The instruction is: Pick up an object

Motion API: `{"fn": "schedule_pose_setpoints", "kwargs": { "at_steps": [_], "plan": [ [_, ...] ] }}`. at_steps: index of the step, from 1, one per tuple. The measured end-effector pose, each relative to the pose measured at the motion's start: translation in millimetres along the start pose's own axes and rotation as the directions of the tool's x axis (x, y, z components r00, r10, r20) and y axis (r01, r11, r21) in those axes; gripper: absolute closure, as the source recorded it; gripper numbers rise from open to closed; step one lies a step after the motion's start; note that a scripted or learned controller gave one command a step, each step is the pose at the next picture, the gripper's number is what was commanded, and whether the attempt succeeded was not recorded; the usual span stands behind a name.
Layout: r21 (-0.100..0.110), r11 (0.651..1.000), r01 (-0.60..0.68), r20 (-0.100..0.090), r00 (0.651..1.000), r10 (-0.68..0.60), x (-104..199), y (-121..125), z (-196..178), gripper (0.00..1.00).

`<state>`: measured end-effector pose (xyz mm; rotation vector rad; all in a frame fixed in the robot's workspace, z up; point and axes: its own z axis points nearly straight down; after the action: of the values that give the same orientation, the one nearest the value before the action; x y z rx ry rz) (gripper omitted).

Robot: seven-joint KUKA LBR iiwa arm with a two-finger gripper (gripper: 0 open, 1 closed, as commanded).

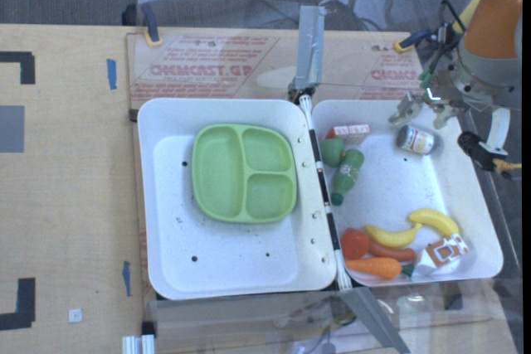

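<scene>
My gripper (422,113) hangs over the far right corner of the right bin (465,178), its two grey fingers spread open. A small silver can (416,140) lies on its side just in front of the fingertips, not between them. Further left in this bin are a green bottle (347,170), a green round vegetable (332,151) and a small red and white box (349,131). Along the near edge lie two yellow bananas (434,220), a red tomato (355,243), an orange carrot (375,267) and a white and orange carton (445,251).
The left bin (166,203) holds a light green divided plate (245,172). A raised divider (319,186) separates the bins. Cardboard (207,66) and a grey post (310,50) stand behind them. Cables and the arm's orange band (496,21) crowd the far right.
</scene>
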<state>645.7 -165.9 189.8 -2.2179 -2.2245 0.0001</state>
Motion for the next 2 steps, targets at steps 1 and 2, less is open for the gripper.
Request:
{"fn": "schedule_pose_setpoints", "kwargs": {
  "at_steps": [1, 2],
  "plan": [
    [-0.004, 0.997, -0.080, 0.002, 0.997, 0.080, -31.0, 0.3, 86.6, 0.00],
    [-0.004, 1.000, 0.009, 0.003, 1.000, -0.009, -25.3, 7.9, 103.1, 0.00]
  ]
}}
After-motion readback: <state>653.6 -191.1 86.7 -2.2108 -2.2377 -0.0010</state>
